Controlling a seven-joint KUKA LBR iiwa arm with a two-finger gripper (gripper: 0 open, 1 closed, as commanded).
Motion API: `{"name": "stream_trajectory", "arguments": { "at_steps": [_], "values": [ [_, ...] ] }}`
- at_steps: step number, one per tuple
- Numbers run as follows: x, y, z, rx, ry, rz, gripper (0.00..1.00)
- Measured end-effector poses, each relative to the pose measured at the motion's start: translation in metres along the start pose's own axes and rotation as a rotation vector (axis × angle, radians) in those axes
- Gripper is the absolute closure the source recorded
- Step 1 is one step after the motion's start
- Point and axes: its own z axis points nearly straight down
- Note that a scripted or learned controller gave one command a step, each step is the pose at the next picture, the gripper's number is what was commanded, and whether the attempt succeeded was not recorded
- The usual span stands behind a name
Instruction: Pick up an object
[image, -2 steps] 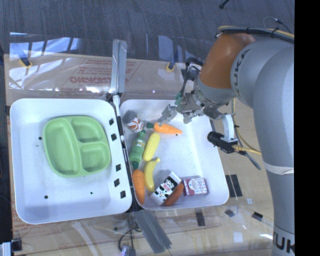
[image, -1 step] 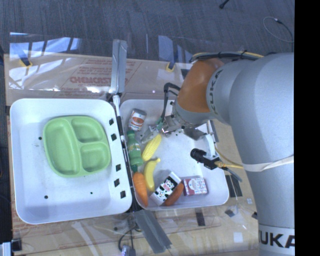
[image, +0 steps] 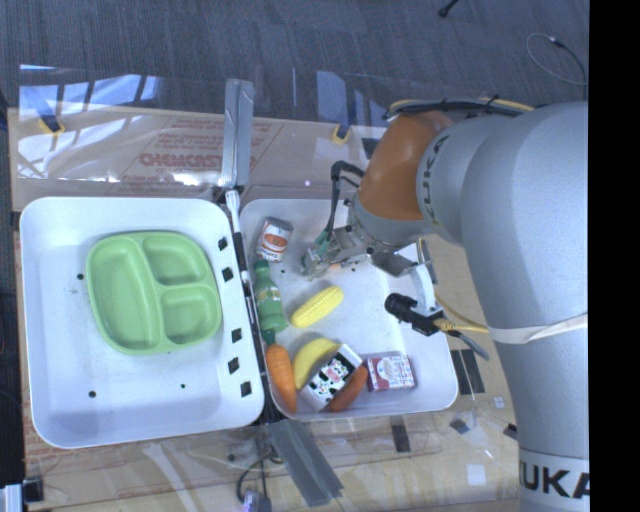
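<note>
Hovered, gripper (image: 322, 256) near the right bin's (image: 440, 395) far edge, grip state impossible to tell; risked nudging the can (image: 274, 240) or corn (image: 317, 306) aside.

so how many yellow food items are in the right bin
2. A corn cob lies near the middle of the right bin. A banana sits below it, between the carrot and the cow-print carton. The arm may hide others.
</note>
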Motion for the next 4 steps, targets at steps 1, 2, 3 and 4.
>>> {"name": "stream_trajectory", "arguments": {
  "at_steps": [1,2,3,4],
  "values": [
    [0.000,0.000,0.000,0.000,0.000,0.000,0.00],
    [0.013,-0.061,0.011,0.000,0.002,-0.233,0.00],
    [-0.018,0.005,0.010,-0.002,0.000,-0.201,0.00],
    [-0.050,0.021,0.013,0.048,0.016,0.025,0.00]
  ]
}}
